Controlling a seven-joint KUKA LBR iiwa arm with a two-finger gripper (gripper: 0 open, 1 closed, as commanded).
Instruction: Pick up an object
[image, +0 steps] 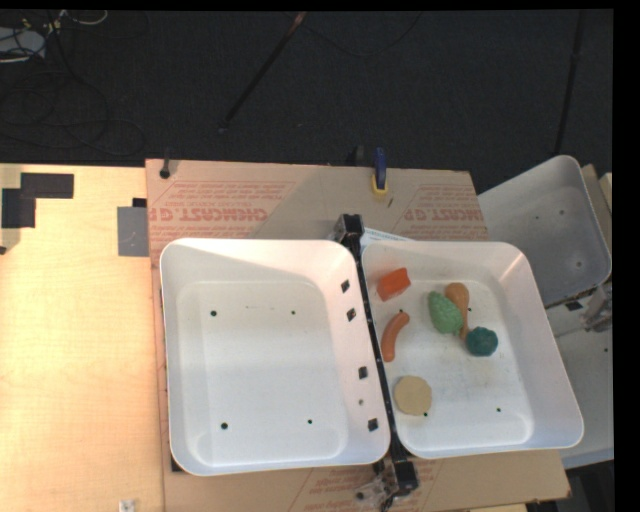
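Note:
The right white bin (540, 400) holds several small items. An orange block (393, 283) lies near its back left corner. A brown-orange sausage (393, 335) lies along the left wall, in front of the block. A green lumpy piece (445, 313) sits mid-bin, touching a tan drumstick-shaped piece (458, 297) behind it. A teal ball (482, 341) rests just right of the green piece. A flat tan disc (412, 395) lies toward the front.
The left white bin (200, 440) stands beside the right one, joined by black clips (362, 372) along the shared wall. Cardboard (250, 205) lies under both bins. A blue clamp (380, 172) stands at the back edge. A grey panel (560, 220) sits at the right.

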